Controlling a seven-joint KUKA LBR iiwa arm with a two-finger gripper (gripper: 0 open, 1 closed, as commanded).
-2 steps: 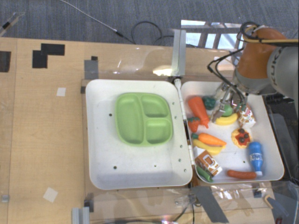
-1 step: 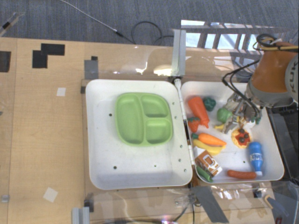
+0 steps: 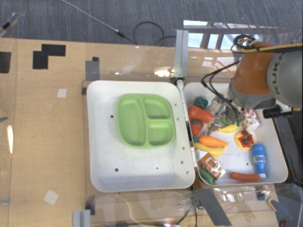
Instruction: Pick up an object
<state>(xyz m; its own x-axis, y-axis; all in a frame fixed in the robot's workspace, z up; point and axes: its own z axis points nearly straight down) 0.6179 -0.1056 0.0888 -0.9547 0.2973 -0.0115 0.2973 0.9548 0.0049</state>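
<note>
My gripper (image 3: 222, 118) hangs low over the upper middle of the right bin (image 3: 280, 164), below the grey arm's orange band (image 3: 253, 77). It is just right of a red-orange carrot-like toy (image 3: 200, 113) and just above a small yellow piece (image 3: 230, 128). An orange carrot (image 3: 212, 141) lies below it on a yellow banana (image 3: 211, 149). I cannot make out anything held in the gripper.
Also in the right bin are a green toy (image 3: 201, 101), a white-and-red packet (image 3: 251, 119), a red-and-yellow piece (image 3: 245, 139), a blue bottle (image 3: 258, 159), a red sausage (image 3: 245, 177) and a brown box (image 3: 211, 165). The left bin (image 3: 102, 164) holds a green divided plate (image 3: 144, 120).
</note>
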